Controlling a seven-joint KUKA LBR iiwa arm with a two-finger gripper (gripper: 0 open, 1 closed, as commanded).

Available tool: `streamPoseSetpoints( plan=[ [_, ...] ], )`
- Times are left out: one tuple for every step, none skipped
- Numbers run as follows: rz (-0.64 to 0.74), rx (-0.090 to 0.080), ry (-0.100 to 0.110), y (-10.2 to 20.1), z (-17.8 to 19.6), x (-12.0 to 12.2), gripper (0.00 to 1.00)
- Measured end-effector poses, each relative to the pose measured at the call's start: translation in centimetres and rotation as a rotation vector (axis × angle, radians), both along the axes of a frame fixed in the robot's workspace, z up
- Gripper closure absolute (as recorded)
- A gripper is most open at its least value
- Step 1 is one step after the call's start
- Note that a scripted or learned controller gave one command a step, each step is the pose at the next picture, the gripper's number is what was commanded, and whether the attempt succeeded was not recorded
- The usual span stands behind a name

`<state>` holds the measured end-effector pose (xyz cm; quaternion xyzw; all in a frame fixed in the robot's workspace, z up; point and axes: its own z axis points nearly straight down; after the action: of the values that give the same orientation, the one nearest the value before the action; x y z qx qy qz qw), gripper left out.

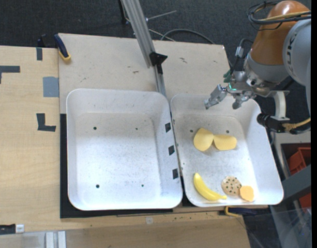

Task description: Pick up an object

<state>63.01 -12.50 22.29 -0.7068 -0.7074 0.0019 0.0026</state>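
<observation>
The two yellow pieces (214, 140) lie touching in the right bin (261, 138), just below the jaws and nearest them. They look like light, smooth toy food, likely slippery; a pinch across the narrow width should suit. Farther below lie a banana (206, 188), a cookie (231, 185) and an orange piece (246, 192). The gripper (224, 101) hangs with jaws spread, pinching nothing.

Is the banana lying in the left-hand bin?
No, the banana lies near the front of the right bin, beside a cookie.
</observation>
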Motion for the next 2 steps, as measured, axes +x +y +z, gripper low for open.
streamPoseSetpoints(
  plan=[
    [0.001,0.000,-0.006,0.0,0.3,0.1,0.00],
    [0.001,-0.002,-0.001,0.1,-4.1,-0.3,0.00]
  ],
)
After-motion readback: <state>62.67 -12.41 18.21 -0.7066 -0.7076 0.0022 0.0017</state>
